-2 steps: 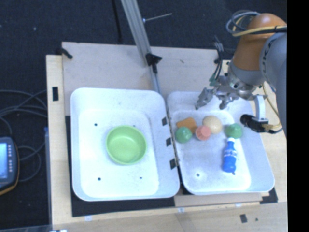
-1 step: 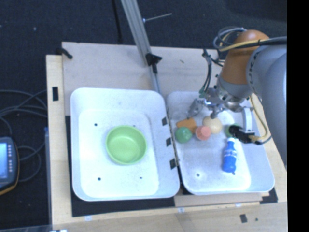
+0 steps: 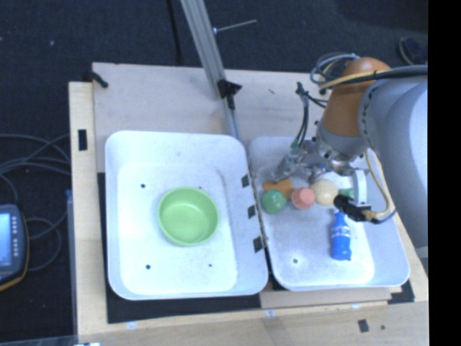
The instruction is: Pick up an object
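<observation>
**Pick not yet made: arm low over the right bin, nothing seen in its grasp**

Starting nearest me, at the bottom of the camera view, the shallow white right-hand bin [image 3: 317,269] has bare floor along its front edge. Just beyond that, at about four o'clock from the bin's centre, a small blue plastic bottle with a white cap [image 3: 341,238] stands or lies apart from everything else. To the left, the other shallow white bin [image 3: 130,157] carries a round lime-green plastic bowl [image 3: 188,215] near its middle.

Farther back in the right bin sits a tight cluster: a green ball [image 3: 273,202] at nine o'clock, a small pink round piece [image 3: 302,197] touching or just beside it, a cream-coloured ball [image 3: 325,191] at three o'clock, and an orange bit [image 3: 278,186] behind the green one.

Directly above that cluster's far side hangs the gripper [image 3: 317,161], under the grey arm's orange band [image 3: 353,99]. I cannot tell how its claw is set; the wrist hides it. I judge every object to be resting in the bin, so the grasp and lift are left to do.
</observation>
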You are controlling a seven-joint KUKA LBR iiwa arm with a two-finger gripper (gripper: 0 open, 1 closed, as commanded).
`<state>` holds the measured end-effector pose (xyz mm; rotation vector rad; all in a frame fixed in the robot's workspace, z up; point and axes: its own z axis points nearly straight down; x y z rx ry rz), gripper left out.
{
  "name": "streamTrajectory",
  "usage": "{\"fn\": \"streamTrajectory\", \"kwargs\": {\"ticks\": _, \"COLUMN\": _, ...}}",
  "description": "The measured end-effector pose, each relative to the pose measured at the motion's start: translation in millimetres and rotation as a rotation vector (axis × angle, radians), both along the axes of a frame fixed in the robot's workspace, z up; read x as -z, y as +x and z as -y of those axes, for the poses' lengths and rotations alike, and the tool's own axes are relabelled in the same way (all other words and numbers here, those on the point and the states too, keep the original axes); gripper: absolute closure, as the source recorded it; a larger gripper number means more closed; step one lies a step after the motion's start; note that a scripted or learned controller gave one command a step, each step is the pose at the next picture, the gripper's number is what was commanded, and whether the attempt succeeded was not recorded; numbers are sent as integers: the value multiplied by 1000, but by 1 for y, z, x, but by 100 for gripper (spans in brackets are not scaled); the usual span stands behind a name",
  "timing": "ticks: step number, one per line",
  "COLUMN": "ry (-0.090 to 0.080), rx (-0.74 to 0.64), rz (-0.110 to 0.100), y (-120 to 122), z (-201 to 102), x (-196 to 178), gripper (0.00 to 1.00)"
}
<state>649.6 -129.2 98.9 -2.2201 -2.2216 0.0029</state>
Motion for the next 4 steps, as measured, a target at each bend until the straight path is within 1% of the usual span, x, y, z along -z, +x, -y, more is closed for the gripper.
{"fn": "streamTrajectory", "kwargs": {"ticks": 1, "ry": 0, "rx": 0, "rz": 3, "y": 1, "z": 0, "x": -12, "gripper": 100}}
{"fn": "streamTrajectory", "kwargs": {"ticks": 2, "ry": 0, "rx": 1, "rz": 6, "y": 1, "z": 6, "x": -72, "gripper": 100}}
{"fn": "streamTrajectory", "kwargs": {"ticks": 3, "ry": 0, "rx": 0, "rz": 5, "y": 2, "z": 7, "x": -116, "gripper": 100}}
{"fn": "streamTrajectory", "kwargs": {"ticks": 4, "ry": 1, "rx": -2, "rz": 2, "y": -18, "z": -31, "x": -122, "gripper": 100}}
